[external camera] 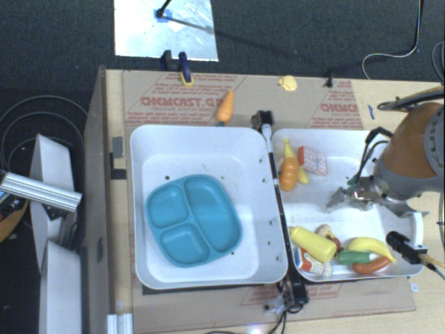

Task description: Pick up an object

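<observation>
My gripper (345,199) hangs low over a bare patch in the middle of the right bin (334,145). It looks open, and I see nothing between its fingers. Left of it lie an orange toy vegetable (288,173), a small yellow piece (303,175) and a red-and-white card (314,161). Along the bin's front edge sit a yellow bottle (312,242), a banana (369,245), a green piece (352,257) and a red sausage (373,264). The gripper touches none of them.
The left bin (149,152) holds a blue divided plate (192,218). An orange carrot (224,106) and a yellow lump (288,83) lie on the cardboard behind the bins. The arm's orange band (417,145) overhangs the right bin's far right side.
</observation>
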`<move>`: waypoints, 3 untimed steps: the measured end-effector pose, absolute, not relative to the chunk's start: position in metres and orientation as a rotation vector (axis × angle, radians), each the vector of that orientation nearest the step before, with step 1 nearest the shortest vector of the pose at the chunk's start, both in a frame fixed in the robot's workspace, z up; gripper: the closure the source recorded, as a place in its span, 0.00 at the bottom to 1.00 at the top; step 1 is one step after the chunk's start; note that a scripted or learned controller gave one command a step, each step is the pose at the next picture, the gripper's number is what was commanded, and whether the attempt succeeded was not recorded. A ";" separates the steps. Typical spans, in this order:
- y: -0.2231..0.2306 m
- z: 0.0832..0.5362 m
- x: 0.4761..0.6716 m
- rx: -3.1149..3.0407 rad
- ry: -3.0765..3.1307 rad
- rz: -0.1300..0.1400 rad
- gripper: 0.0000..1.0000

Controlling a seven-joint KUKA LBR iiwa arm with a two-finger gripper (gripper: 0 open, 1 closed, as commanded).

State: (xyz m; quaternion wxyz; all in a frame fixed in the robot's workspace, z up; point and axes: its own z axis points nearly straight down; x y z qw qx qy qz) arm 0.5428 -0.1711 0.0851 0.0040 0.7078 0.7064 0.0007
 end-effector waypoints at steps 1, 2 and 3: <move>-0.082 0.085 0.606 2.205 2.230 0.005 0.00; -0.126 0.082 0.667 2.228 2.234 -0.018 0.00; -0.106 0.085 0.664 2.229 2.215 -0.014 0.00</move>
